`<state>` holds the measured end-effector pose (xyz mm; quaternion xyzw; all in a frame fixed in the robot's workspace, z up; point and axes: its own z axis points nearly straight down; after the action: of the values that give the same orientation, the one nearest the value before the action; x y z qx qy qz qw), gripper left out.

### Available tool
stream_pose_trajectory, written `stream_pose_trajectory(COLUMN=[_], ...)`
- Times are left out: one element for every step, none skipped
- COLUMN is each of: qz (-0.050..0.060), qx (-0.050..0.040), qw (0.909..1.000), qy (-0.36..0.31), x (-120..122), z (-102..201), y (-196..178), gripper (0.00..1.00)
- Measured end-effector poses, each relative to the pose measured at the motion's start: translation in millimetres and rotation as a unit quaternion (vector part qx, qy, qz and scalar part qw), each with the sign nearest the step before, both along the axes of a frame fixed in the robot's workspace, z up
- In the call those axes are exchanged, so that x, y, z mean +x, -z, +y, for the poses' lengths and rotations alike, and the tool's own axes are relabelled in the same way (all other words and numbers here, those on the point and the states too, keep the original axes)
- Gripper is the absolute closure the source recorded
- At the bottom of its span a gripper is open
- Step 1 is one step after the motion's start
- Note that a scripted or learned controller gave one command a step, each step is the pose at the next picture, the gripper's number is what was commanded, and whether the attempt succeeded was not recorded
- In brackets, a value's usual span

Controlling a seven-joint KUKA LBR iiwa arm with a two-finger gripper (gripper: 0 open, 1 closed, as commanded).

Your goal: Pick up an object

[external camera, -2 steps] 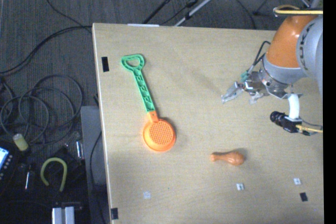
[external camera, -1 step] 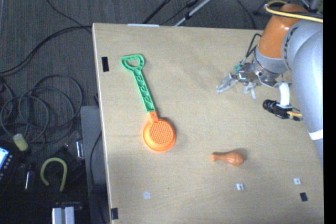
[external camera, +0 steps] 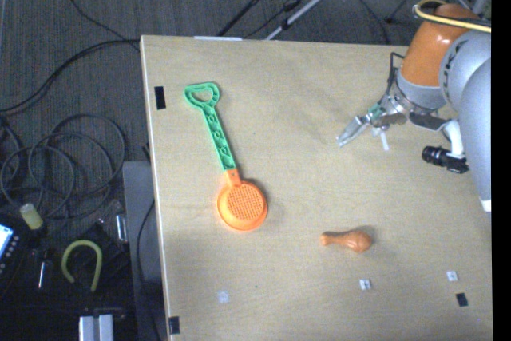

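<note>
**Arm poised over a worktop with a strainer and a small orange piece**

The tan worktop (external camera: pixel 319 92) spans most of the view, its left edge running down beside a dark floor strewn with black cables (external camera: pixel 72 140). From the right comes the grey arm (external camera: pixel 479 116), its orange band (external camera: pixel 435 40) sitting above the wrist. The jaws (external camera: pixel 369 126) point leftward and down toward the board in the upper right area; the pale fingers look spread apart in a splayed fan, with nothing seen between them.

Left of centre lies a long strainer-like toy (external camera: pixel 223 164): a green handle with a loop at its far end, slanting down to a round orange mesh head nearer the camera. It lies flat and well apart from the jaws.

Lower and to the right rests a small orange drumstick-shaped object (external camera: pixel 349 239), lying on its side, below the jaws and apart from them, to the right of the strainer's head.

A few tiny dark and pale markers (external camera: pixel 366 283) dot the worktop near the bottom edge.
</note>
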<state>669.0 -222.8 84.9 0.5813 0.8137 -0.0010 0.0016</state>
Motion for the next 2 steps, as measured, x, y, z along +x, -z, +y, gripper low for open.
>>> stream_pose_trajectory(qz=[0.001, -0.001], qx=[0.0014, 0.0023], qw=[0.9968, 0.9968], qy=[-0.080, -0.080], x=[0, 1], z=[65, 66], y=[1, -10], gripper=[0.00, 1.00])
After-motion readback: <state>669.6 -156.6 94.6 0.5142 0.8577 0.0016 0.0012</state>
